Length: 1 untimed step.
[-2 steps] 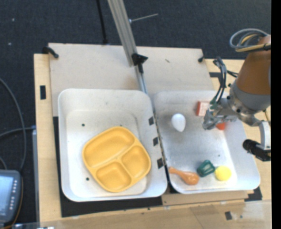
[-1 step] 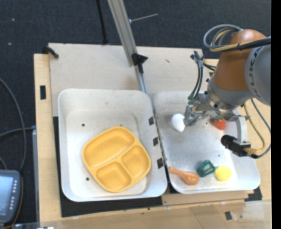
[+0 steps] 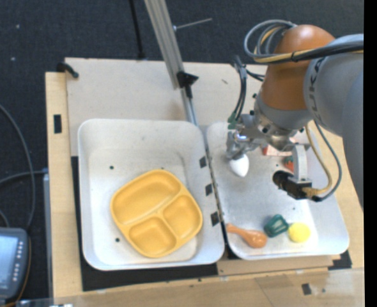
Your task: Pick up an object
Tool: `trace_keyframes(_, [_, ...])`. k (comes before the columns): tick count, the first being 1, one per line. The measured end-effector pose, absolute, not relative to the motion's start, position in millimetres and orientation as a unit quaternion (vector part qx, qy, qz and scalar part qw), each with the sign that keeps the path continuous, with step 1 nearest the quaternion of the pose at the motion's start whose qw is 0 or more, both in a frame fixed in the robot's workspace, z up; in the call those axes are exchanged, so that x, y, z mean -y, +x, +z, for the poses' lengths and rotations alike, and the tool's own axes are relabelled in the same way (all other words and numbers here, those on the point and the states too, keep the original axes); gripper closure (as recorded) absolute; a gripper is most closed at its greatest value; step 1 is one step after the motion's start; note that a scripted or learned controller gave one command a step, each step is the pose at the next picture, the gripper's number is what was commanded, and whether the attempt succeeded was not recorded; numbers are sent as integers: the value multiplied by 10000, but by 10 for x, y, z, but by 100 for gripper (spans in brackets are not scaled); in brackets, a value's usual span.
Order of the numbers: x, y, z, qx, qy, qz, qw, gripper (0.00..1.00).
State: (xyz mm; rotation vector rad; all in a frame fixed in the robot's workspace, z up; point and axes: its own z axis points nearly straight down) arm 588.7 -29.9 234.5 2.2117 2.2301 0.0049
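Two shallow white bins side by side on the bench. In the left bin (image 3: 99, 146), a yellow divided plate (image 3: 156, 213) with three compartments, lying flat toward the near right corner, close to the bin's near rim. Over the right bin (image 3: 329, 226), the grey arm with its orange band (image 3: 291, 75), reaching in from the right and ending in the gripper (image 3: 238, 155) at the bin's far left corner, close to the wall shared with the left bin. Right under the gripper's tip, a small white egg-shaped object (image 3: 240, 165) — touching or very nearly touching the fingers, though whether it sits between them cannot be told from above; likewise how far the jaws stand apart cannot be told. Along the near edge of the right bin, three small things in a row: an orange spoon-like piece (image 3: 249, 235) at the near left corner, a green block (image 3: 276, 225) just beside it, and a yellow ball (image 3: 298, 233) just right of the block, almost touching it. Near the right edge, a black part on a cable (image 3: 291, 184) — hanging from the arm above the bin floor.
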Motion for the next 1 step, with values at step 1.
trace_keyframes(1, [-192, 6099, 2284, -7096, 7046, 8, 1, 100])
